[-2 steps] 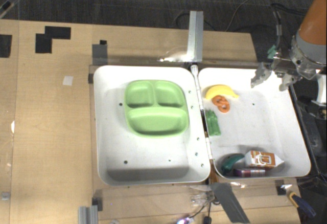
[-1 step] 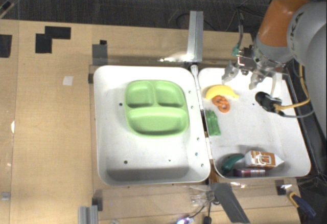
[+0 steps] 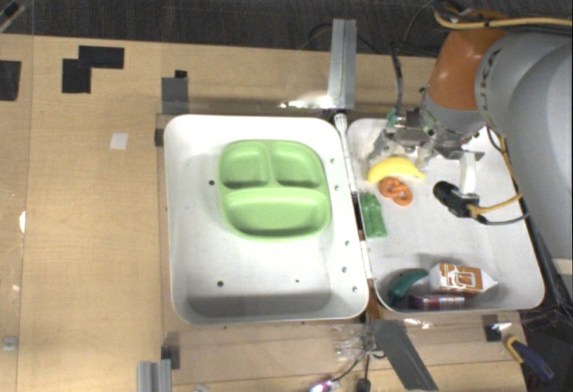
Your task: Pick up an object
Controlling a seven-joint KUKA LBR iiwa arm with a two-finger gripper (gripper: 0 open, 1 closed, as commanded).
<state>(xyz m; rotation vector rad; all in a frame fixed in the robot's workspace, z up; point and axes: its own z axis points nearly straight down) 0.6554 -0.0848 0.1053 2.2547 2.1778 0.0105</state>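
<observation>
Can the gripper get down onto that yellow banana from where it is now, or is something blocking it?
Probably yes. The gripper hangs in the right bin just above the yellow banana, with nothing lying over it. The orange ring-shaped piece touches the banana's near side and could get nudged or caught.

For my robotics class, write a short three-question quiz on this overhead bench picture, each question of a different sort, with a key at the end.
1. True or false: the green divided plate lies in the left bin.
2. Multiple choice: which thing lies right beside the yellow banana, touching its lower edge? A) the small carton B) the orange ring-shaped toy C) the green packet
3. Fill in: the claw hangs over the far end of the ____ bin.

Key
1. True.
2. B. The carton lies near the front wall, and the packet lies along the wall between the two bins.
3. Right.
</observation>
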